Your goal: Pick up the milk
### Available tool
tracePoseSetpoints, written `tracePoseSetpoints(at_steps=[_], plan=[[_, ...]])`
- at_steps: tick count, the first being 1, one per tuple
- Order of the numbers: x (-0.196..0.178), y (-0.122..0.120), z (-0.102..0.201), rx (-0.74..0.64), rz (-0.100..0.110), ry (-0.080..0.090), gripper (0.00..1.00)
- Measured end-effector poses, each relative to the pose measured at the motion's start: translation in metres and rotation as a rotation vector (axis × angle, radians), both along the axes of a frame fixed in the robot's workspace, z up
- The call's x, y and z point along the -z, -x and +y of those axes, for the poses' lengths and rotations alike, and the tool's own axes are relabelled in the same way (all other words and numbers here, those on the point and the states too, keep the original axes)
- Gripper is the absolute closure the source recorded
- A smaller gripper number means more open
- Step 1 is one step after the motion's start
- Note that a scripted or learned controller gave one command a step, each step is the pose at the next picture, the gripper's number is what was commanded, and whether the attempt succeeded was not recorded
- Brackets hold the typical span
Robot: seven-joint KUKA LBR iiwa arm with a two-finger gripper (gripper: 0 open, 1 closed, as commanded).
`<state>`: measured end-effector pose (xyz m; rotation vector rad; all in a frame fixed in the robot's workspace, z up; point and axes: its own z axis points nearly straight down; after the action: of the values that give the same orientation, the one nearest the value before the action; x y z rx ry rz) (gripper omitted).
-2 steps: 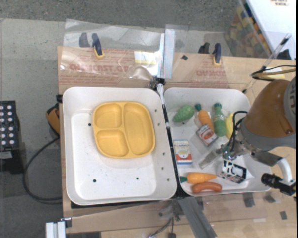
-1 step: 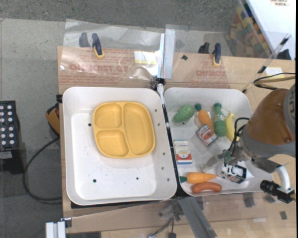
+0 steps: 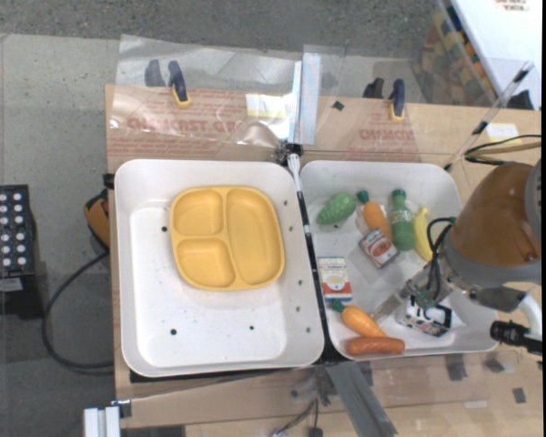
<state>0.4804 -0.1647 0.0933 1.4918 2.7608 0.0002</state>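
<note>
The gripper [image 3: 419, 297] is low over the right bin [image 3: 441, 182], near its front right corner, at the end of the arm [image 3: 493, 218] that reaches in over the bin's right edge. From this slant I cannot tell whether the gripper is open or closed. No object can be seen held in it. It sits above a bare patch of the bin floor.

The milk [image 3: 335, 279], a small white carton with a red band, lies flat against the right bin's left wall, about midway along it. It is well apart from the gripper. Just in front of the milk lies a carrot [image 3: 361, 320], and a sausage [image 3: 376, 345] lies near the bin's front edge. Both are between the milk and the gripper's side of the bin.

Toward the right bin's back edge sit a green vegetable [image 3: 337, 208], an orange bottle [image 3: 374, 215], a green bottle [image 3: 401, 221] and a banana [image 3: 423, 235]. A small red-labelled can [image 3: 379, 247] sits just in front of the orange bottle.

In the left bin [image 3: 136, 271] a yellow divided plate [image 3: 227, 237] lies toward the back.
</note>
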Motion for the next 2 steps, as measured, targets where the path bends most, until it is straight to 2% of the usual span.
tracePoseSetpoints(at_steps=[1, 2], plan=[[-0.039, -0.024, -0.009, 0.277, 0.005, 0.0, 0.0], [0.0, 0.001, -0.027, 0.196, 0.001, 0.0, 0.0]])
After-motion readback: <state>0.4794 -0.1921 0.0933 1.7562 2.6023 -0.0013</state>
